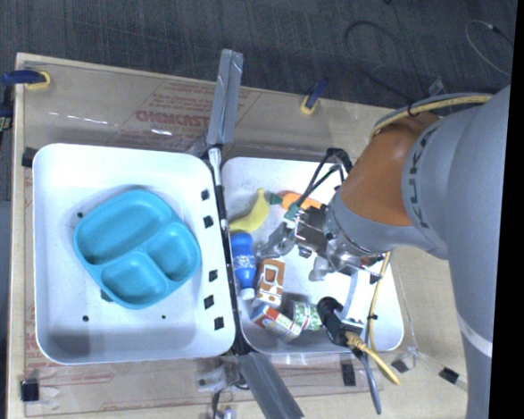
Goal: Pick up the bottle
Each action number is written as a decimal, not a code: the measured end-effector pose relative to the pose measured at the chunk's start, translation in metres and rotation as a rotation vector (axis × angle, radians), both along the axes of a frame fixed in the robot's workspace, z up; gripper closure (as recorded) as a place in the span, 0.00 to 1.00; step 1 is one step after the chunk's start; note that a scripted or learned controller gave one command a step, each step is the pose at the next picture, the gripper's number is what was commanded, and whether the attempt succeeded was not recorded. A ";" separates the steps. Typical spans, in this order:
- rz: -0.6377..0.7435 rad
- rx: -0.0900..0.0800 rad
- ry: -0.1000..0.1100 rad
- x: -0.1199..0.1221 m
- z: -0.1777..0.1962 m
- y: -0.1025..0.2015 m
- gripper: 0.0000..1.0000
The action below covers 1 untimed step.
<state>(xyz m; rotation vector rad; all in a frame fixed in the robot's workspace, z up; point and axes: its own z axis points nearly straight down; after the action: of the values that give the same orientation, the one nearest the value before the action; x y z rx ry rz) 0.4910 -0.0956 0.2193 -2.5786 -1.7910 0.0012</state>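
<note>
Wooden bench [117, 104] (dark carpet [123, 15] beyond)

The right bin [396, 285] is crowded, with the blue bottle [241, 258] pressed against the divider at centre frame, a banana [254, 214] just above it, cartons [271, 284] and a can [305, 316] just to its right, while the left bin [52, 261] offers open floor around the blue tray [137, 247].
</note>
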 end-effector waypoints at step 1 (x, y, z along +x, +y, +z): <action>-0.056 -0.002 0.003 0.033 -0.113 -0.010 0.00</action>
<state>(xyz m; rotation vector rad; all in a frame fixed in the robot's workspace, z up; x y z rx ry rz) 0.5241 -0.1055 0.1064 -2.6280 -1.7181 0.0075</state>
